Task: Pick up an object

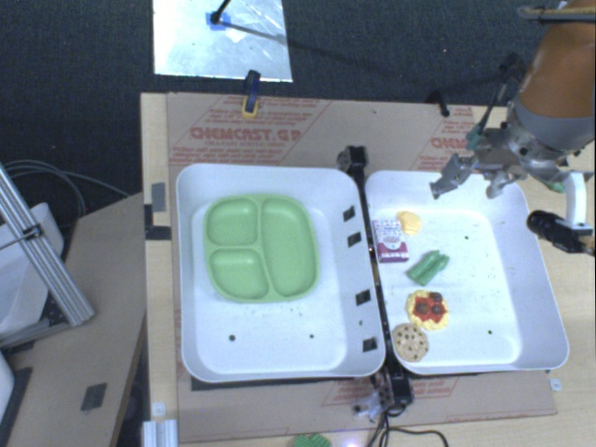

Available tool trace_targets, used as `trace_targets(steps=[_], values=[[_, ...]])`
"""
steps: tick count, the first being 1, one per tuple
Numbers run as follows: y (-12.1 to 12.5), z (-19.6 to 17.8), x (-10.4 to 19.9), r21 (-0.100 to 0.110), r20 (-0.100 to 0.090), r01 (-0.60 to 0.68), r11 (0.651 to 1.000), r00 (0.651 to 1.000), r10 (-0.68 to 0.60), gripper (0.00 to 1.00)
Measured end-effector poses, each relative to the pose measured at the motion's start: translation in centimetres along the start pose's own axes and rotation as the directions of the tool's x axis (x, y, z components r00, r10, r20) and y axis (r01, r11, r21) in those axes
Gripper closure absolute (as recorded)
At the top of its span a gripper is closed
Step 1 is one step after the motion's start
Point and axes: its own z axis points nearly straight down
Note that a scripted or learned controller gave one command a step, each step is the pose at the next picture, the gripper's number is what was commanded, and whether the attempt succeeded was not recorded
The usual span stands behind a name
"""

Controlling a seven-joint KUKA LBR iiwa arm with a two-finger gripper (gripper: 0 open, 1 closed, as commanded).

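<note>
My gripper point(475, 181) hangs above the back edge of the right bin point(507, 277), its two fingers spread apart with nothing between them. Below and to its left lie several small toy foods along the bin's left side: a yellow piece point(408, 221), a small carton with a pink label point(389, 239), a green pea pod point(426, 267), a pizza slice point(427, 309) and a cookie point(410, 341). The gripper stands apart from all of them.
The left bin point(196, 343) holds a green divided plate point(260, 248). Black clips point(357, 240) line the seam between the bins. A yellow-handled clamp point(250, 95) sits at the bench's back edge. A black fitting point(557, 230) juts over the right bin's right rim.
</note>
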Motion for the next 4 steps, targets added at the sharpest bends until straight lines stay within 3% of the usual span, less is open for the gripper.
trace_targets(steps=[1, 2, 3, 4], values=[[-3.5, 17.6, -1.9, 0.016, -0.002, -0.004, 1.0, 1.0, 0.004, 0.0], [-8.5, 19.1, -3.3, 0.004, -0.001, -0.005, 1.0, 1.0, 0.005, 0.0], [-11.9, 19.1, -1.8, 0.005, -0.002, -0.003, 1.0, 1.0, 0.003, 0.0], [-11.6, 18.0, -1.9, -0.002, -0.001, -0.003, 1.0, 1.0, 0.003, 1.0]])
